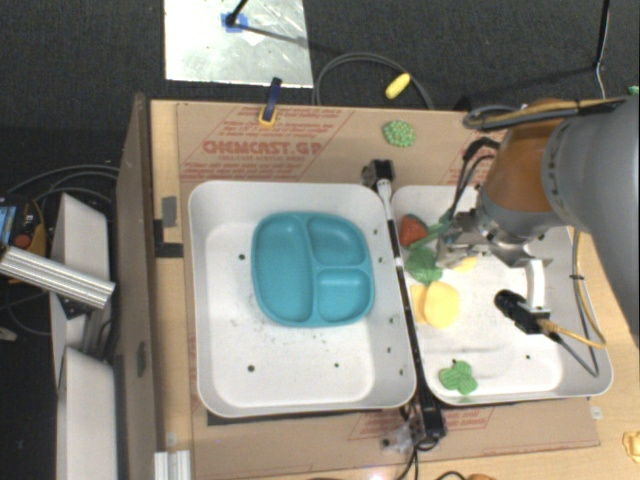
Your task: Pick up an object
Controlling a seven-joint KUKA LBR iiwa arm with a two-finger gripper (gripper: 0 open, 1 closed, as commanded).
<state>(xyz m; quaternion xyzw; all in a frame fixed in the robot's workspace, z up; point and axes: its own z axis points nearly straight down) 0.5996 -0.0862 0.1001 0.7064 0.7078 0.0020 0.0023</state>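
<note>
My gripper hangs low over the upper left part of the right bin. It is right beside a green leafy piece and may be touching it. A red piece lies just left of the gripper, against the bin's left wall. Below the gripper lies a yellow piece. A small green piece sits near the bin's front edge. The arm's body hides what is directly under the wrist.
The left bin holds a blue divided plate. On the cardboard behind the bins are a green knobbly thing and a yellow thing. A black clip sits at the top of the wall between the bins.
</note>
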